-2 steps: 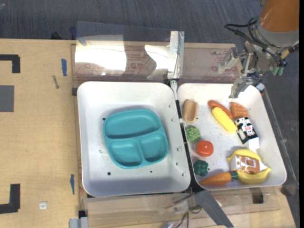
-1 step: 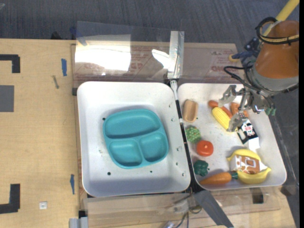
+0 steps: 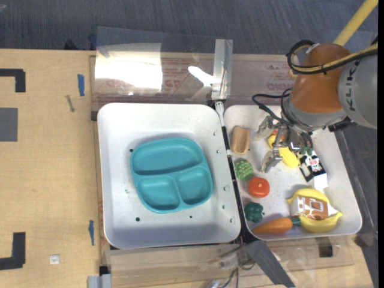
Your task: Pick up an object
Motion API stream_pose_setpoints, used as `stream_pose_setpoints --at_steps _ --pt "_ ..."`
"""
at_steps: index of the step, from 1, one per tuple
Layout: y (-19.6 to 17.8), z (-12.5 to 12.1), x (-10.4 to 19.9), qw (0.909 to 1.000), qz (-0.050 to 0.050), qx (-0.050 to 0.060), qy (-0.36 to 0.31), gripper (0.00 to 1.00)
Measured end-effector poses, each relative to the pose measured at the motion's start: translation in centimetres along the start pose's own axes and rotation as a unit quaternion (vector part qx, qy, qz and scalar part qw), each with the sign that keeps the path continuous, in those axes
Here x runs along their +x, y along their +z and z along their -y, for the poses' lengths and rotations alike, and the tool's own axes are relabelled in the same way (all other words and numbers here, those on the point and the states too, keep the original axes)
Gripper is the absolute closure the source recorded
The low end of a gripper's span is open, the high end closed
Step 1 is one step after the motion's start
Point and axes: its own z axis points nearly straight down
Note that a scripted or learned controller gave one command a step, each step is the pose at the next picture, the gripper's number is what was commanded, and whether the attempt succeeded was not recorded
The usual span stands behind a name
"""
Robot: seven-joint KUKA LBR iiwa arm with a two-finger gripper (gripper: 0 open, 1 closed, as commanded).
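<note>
1. A teal divided plate [image 3: 173, 174] lies in the left white bin [image 3: 114, 221], centre of frame.
2. The right bin [image 3: 348, 197] holds a bread piece [image 3: 240, 140], green lettuce [image 3: 243, 170], tomato [image 3: 258, 187], broccoli [image 3: 254, 212], carrot [image 3: 273, 225] and banana [image 3: 318, 219].
3. The claw [image 3: 277, 146], fingers spread open, hovers over a yellow object [image 3: 288, 156] at upper right, gripping nothing.
</note>
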Motion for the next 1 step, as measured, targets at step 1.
stream_pose_setpoints --at_steps 1 --pt "-1.24 -0.07 -0.19 1.0 0.003 0.0 0.0 1.0"
